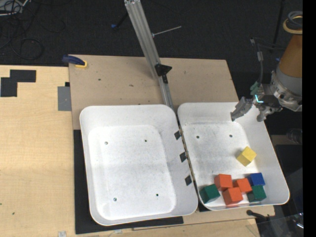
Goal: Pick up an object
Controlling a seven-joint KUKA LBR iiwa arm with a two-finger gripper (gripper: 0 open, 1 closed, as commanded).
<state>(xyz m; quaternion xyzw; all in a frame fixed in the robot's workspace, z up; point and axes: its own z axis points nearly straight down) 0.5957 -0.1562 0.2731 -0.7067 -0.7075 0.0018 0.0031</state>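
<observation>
Hovering gripper (251, 110) over right bin's (207, 113) far edge, fingers spread, nothing between them, yellow block (246, 155) nearer

my arm reaches in from the right; my gripper (251, 110) hangs with fingers spread, holding nothing.

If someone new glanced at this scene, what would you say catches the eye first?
The cluster of coloured blocks in the near corner of the right bin stands out, with a yellow block lying apart just above it. Next comes the gripper, poised at that bin's far right rim, with nothing visible between its fingers. The slanted metal rail behind the bins also draws attention.
</observation>
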